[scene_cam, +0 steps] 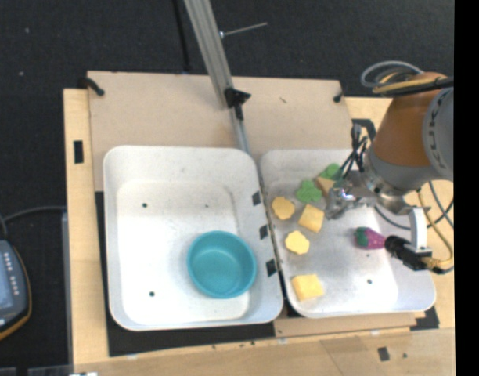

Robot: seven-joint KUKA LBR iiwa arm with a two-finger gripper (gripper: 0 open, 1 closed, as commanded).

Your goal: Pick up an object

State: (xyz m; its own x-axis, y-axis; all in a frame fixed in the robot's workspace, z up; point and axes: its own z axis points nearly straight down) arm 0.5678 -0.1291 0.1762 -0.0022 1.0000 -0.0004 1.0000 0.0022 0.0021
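The right bin (396, 288) holds several small objects: yellow pieces (283, 207), (311, 218), (297, 243), (307, 287), a green piece (309, 190), another green bit (332, 171) and a purple and green piece (370, 238). My gripper (338, 199) hangs low over the upper middle of this bin, just right of the green piece and above the yellow one. The arm's orange band (404, 135) rises behind it at the right.
The left bin (134, 171) holds a teal bowl (221, 263) near its lower right corner. A grey metal pole (212, 53) slants down from the top to the gap between the bins. Cables (415, 249) trail off the wrist over the right bin's right side.
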